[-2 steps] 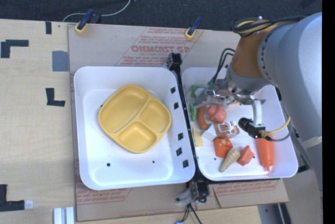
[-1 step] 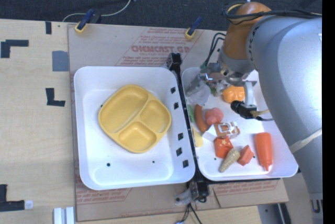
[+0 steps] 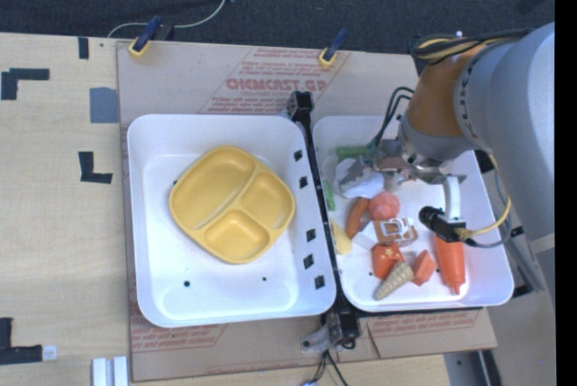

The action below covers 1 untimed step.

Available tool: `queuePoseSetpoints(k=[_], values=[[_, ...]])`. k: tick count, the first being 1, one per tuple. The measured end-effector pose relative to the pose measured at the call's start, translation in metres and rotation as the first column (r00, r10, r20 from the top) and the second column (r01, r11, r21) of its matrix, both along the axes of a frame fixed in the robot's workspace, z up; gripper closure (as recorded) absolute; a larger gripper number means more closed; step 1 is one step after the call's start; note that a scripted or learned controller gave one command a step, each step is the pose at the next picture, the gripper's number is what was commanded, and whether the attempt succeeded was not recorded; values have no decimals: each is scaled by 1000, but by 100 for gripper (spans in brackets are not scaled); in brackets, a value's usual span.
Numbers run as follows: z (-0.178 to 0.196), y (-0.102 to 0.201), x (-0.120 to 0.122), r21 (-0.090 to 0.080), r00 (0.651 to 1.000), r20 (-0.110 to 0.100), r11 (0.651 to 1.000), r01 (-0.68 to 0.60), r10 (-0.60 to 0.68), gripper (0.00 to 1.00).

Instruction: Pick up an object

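My gripper (image 3: 371, 168) hangs low over the back left part of the right bin (image 3: 491, 289), with the orange-banded wrist behind it. Just under it lie a pale crumpled item (image 3: 359, 187) and a green piece (image 3: 353, 151). In front of it sit a pink ball (image 3: 386, 205), a reddish-orange sausage shape (image 3: 358, 215), an orange packet (image 3: 396, 231), a red strawberry (image 3: 386, 261), an ice-cream cone (image 3: 394, 279) and an orange carrot (image 3: 452, 263). I see nothing lifted off the bin floor.
A yellow divided plate (image 3: 233, 204) lies in the left bin (image 3: 144, 285). A small yellow piece (image 3: 343, 239) rests against the right bin's left wall. A black clip and cable (image 3: 435, 218) hang from the arm beside the carrot. Clamps hold the board at the back.
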<state>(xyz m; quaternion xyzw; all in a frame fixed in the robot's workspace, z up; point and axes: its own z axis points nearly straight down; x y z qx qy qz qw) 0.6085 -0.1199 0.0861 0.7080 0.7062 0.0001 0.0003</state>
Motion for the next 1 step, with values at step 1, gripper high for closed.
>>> queuePoseSetpoints(k=[1], values=[[-1,-14,62,0,1000,1,1000,-5,5,0]])
